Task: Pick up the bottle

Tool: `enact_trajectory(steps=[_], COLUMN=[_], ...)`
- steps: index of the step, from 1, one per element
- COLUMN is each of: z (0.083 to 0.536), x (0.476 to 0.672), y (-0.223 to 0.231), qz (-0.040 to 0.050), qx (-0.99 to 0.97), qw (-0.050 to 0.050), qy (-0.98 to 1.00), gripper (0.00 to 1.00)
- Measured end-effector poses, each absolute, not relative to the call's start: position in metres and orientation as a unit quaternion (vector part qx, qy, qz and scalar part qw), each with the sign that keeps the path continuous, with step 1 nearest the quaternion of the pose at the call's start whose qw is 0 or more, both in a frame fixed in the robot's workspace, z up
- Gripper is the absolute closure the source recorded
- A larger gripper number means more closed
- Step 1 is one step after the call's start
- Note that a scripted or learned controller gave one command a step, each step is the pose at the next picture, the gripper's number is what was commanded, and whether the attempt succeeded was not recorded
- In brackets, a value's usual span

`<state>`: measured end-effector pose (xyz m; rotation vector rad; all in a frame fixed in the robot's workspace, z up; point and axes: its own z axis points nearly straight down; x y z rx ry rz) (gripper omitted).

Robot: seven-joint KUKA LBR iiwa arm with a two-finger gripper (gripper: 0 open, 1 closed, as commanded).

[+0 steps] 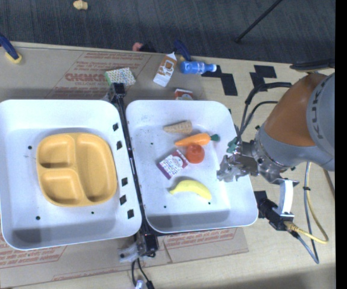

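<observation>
From above, the jaws [229,166] hung low at the right bin's [241,205] right wall; whether they stood apart or together I could not tell. The bottle [196,67] lay outside both bins on the desk [71,62], well up and slightly left of the jaws, past the bin's far rim, its long axis running left-right, cap to the right. Just left of the jaws sat 1 carrot [193,140], 1 banana [191,189] and 1 packet [173,164]. Reaching the bottle likely meant lifting clear first.
</observation>
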<state>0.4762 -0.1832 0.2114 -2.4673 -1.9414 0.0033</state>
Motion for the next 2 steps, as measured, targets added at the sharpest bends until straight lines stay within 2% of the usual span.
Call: enact_trajectory(steps=[2], z=[0.194], x=[0.476], y=[-0.153], qz=[0.0005], qx=[-0.658], qw=[0.002], qy=[-0.753], gripper=[1.00])
